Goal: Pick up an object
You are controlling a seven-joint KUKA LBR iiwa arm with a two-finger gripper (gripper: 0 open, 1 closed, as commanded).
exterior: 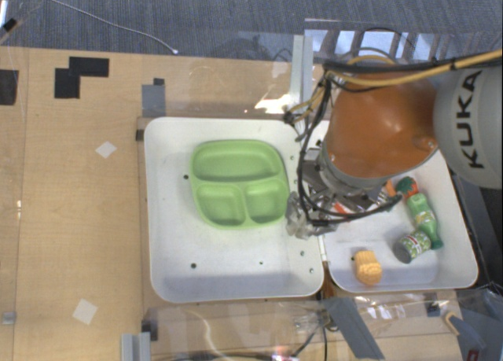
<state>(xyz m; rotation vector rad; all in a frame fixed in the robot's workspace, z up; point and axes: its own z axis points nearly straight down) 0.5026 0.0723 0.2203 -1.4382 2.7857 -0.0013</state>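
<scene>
While the arm [377,131] hangs low over the seam between the two bins, we place the task at the approach step: nothing has been lifted that we can see. The claw [302,222] sits at the right edge of the left bin [169,273], just beside the green divided tray [238,183] and close to the wall that parts the bins. Its tip is a small grey blur under cables and the wrist, so we cannot tell whether it is spread or closed, nor whether anything is in it.

Candidates for the pick lie on both sides. The green tray is upright in the far middle of the left bin, its right rim nearest the claw. In the right bin [464,273] a yellow corn-shaped toy [367,267] rests near the front wall, a green bottle [419,210] and a small can [414,244] lie further right, and something orange [391,189] peeps out from beneath the wrist.

By our judgement the tray rim is the likeliest target. Next we would need the claw lowered squarely astride that thin rim, then closed and raised straight up; a shallow, wide tray may tip or slip from an edge hold.
</scene>
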